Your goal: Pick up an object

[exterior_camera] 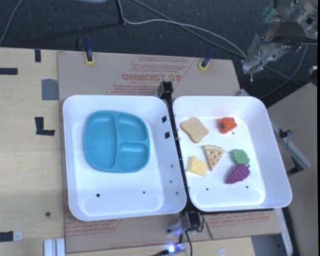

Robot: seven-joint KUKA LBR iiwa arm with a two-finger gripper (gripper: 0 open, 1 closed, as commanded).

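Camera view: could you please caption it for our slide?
Claw poised beyond the right bin of toy foods; blue divided plate in the left bin.

My left bin (74,196) holds a divided tray (117,141); the right bin (272,191) holds bread (194,129), pizza (213,156), cheese (197,166) and grapes (237,173).

Smooth glossy white plastic bins (74,159), matt blue plastic divided plate (117,141), brown corrugated cardboard sheet (149,73) with red print, pale wood-grain bench top (16,169), glossy plastic toy grapes (237,173), matt toy bread slice (194,129), bare metal gripper (254,64)
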